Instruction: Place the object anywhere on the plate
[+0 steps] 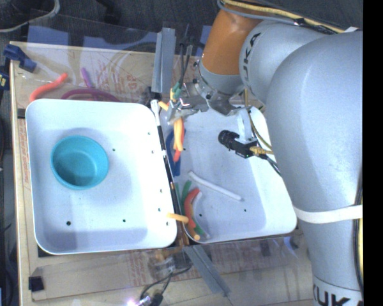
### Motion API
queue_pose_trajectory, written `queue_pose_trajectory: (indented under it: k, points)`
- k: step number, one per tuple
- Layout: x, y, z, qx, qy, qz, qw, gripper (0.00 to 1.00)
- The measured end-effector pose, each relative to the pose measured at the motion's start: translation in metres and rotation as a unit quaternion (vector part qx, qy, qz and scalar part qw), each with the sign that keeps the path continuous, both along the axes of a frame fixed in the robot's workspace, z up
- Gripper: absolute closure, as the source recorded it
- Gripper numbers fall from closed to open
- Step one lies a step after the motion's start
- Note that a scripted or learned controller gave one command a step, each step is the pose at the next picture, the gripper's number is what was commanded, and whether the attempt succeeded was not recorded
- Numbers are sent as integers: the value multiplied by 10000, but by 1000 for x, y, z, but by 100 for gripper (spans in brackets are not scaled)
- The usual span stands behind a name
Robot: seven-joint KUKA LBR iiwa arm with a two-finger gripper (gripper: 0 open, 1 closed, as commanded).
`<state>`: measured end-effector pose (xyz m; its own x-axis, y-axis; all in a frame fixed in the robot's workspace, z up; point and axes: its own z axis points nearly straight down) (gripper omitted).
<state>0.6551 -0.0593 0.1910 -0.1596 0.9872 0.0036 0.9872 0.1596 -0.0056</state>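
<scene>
Camera view: two white bins sit side by side on the worktop (pixel 124 65). The left bin (pixel 118 225) carries the blue plate (pixel 80 162), a deep round dish in the bin's left half, upright, with nothing on it. The right bin (pixel 258 203) carries the loose pieces. The arm (pixel 287 62) comes in from the right, orange band uppermost, and the gripper (pixel 172 109) hangs over the far end of the seam between the two bins. Whether the gripper is released or clenched cannot be told at this angle. Just below it in the frame is an orange-and-yellow piece (pixel 177 139), long and narrow, running along the right bin's left wall; it is the item nearest the gripper, but whether it is grasped or merely lying there cannot be told. It is well apart from the blue plate. A white stick (pixel 215 187) lies at a slant near the middle of the right bin. A green piece (pixel 187 190) and a curved red piece (pixel 191 204) lie close together in that bin's near left corner. A small yellow piece (pixel 177 217) rests at the rim where the bins meet. Behind the left bin, on the worktop, lie an orange tube (pixel 48 87) and a pink hose (pixel 89 95).
</scene>
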Motion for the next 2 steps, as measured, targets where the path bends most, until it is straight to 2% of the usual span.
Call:
queue_pose_trajectory:
  k: [1,2]
  points:
    - [1,78,0,-6,4,664,9978,100]
    - [-43,195,13,-10,-4,1177,9931,100]
